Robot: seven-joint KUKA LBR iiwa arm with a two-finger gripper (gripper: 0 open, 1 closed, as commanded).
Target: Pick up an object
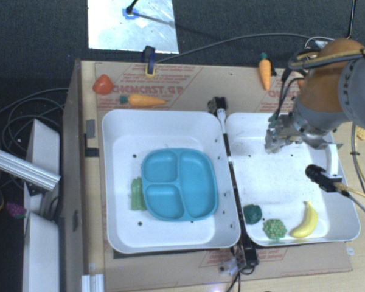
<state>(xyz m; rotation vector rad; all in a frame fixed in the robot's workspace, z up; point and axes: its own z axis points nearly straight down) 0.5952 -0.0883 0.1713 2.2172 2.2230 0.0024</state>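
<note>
While my claw (278,140) hovers near the right bin's (353,221) rear edge, grip state indiscernible; banana (306,221) lies well apart.

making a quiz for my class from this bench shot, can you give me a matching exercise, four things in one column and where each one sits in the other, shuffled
Things:
1. blue divided plate
2. yellow banana
3. tool
4. green strip

Places:
A. near front right corner of the right bin
B. over the back left part of the right bin
C. middle of the left bin
D. in the left bin, against the plate's left edge

Pairs: 1-C, 2-A, 3-B, 4-D
</note>
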